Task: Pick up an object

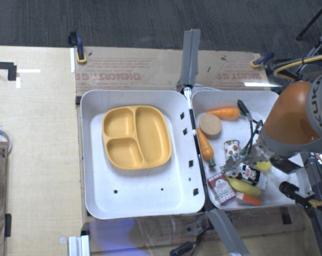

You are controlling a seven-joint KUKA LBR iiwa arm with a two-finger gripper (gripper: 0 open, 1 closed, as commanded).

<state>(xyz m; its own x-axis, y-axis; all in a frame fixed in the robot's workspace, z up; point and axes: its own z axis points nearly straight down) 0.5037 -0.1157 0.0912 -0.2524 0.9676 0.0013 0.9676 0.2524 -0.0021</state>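
Observation:
The right bin (pixel 267 97) holds a pile of toy food: an orange carrot (pixel 224 112) at the back, a round tan biscuit (pixel 210 125), a second carrot (pixel 205 144) along the left wall, a small printed can (pixel 232 149), a red packet (pixel 221 189), a yellow banana (pixel 245 186) and a small orange piece (pixel 249 199). My gripper (pixel 241 161) hangs low over the pile, between the can and the banana. The arm's orange band (pixel 291 116) covers the bin's right part.
The left bin (pixel 96 191) carries a yellow three-compartment plate (pixel 136 136). A grey divider post (pixel 190 57) rises between the bins at the back. Cables and clamps crowd the right edge by the arm.

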